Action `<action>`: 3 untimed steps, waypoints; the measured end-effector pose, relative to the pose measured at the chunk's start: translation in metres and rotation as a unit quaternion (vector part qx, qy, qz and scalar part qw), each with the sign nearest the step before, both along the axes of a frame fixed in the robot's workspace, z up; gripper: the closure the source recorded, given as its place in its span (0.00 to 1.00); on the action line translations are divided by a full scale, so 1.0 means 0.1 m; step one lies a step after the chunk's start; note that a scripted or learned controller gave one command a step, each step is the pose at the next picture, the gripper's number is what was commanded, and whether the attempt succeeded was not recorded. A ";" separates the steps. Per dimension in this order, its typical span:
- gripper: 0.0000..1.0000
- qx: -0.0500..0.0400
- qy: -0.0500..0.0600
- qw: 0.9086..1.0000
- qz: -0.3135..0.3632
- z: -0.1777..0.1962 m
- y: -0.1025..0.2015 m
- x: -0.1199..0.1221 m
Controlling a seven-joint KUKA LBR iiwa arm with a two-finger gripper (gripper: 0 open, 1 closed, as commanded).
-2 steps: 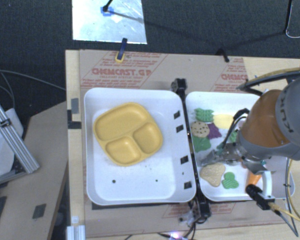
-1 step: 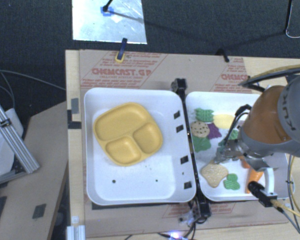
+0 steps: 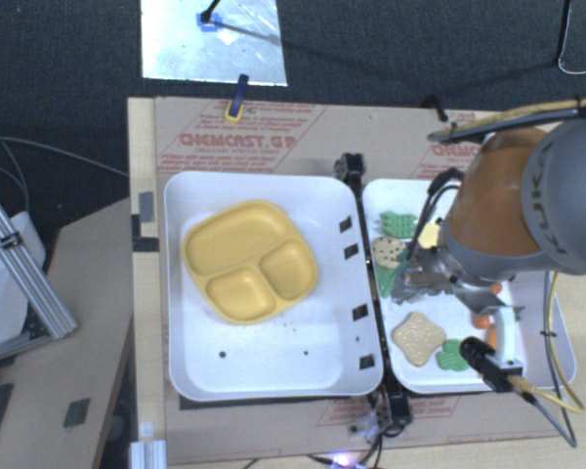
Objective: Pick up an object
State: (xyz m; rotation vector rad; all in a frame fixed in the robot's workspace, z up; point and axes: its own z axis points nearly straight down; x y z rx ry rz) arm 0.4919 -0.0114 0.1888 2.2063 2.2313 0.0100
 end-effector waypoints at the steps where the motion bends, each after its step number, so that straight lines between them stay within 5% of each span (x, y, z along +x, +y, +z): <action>1: 1.00 0.001 0.003 1.000 0.000 -0.05 0.78 -0.06; 2: 1.00 0.000 0.004 1.000 0.000 -0.43 1.55 -0.03; 3: 1.00 0.000 0.002 1.000 -0.001 -0.64 2.08 0.48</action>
